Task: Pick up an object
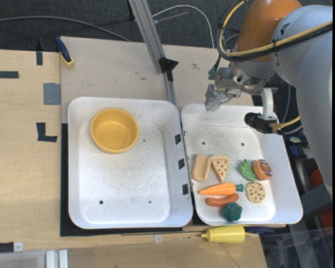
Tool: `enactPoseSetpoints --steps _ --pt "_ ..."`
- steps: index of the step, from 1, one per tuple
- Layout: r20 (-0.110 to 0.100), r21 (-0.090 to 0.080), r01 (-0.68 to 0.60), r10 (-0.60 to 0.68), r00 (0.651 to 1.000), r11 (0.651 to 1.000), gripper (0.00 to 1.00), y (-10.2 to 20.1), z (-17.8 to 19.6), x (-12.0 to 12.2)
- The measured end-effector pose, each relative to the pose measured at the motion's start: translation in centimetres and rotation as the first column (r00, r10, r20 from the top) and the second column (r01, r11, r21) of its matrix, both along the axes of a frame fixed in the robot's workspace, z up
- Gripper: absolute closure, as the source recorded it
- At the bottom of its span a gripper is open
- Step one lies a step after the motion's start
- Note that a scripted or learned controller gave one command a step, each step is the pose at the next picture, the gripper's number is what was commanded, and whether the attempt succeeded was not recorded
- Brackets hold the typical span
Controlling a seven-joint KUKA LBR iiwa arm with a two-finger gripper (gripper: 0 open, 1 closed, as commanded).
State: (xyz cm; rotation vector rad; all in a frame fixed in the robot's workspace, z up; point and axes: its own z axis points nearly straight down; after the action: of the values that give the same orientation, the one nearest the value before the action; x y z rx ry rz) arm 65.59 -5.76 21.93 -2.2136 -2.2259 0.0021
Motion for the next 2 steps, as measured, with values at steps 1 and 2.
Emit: enactPoseSetpoints --steps 1,2 --pt "0.0 0.0 -0.001 0.001 1.0 1.0 1.0 5.5 -0.8 -0.1" --pt "0.001 0.001 -0.002 0.002 1.0 1.0 1.0 10.8 0.7 -1.4"
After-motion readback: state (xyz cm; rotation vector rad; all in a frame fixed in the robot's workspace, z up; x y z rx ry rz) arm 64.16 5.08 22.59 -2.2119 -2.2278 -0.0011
